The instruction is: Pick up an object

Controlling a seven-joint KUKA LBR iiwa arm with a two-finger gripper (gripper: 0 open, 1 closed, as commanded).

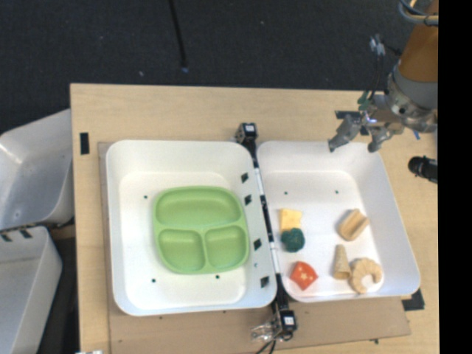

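Seen from above at a slant, the grey arm with its orange band reaches in from the right, its gripper point(358, 139) hanging over the far right corner of the right bin point(317, 164), its two fingers spread apart with nothing between them. The objects lie well apart from it, toward the near side of that bin: a yellow block point(291, 218) touching a dark green ball point(293, 237) just below it, a red piece point(303, 274) nearer the front rim, a tan bread-like piece point(352, 225) to the right, and a tan cone point(341, 262) beside a pale curled piece point(366, 273) at the near right corner. In the left bin point(129, 168) rests a green three-compartment plate point(200, 229). Both bins sit side by side on the light wooden bench point(206, 105).
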